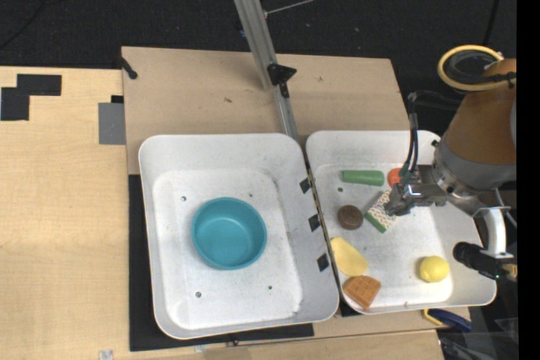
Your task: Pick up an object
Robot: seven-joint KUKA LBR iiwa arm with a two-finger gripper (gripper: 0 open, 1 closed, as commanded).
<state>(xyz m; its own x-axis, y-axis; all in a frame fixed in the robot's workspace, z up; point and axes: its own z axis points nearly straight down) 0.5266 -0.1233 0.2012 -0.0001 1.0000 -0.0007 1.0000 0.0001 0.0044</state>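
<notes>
My gripper (402,200) hangs low over the middle of the right bin (422,144), reaching in from the right. Its tip is right at the upper right end of a small patterned white-and-green packet (380,215), which lies tilted on the bin floor. A green oblong piece (362,177) lies just up and left of the gripper. A small orange thing (394,177) peeks out beside the gripper body. A brown round piece (350,217) sits to the left of the packet.
A yellow wedge (348,256), a waffle-like brown piece (362,292) and a yellow lemon-shaped ball (434,269) lie along the right bin's front. The left bin (169,160) holds a blue bowl (229,233). A metal rail (256,29) slants up behind the bins.
</notes>
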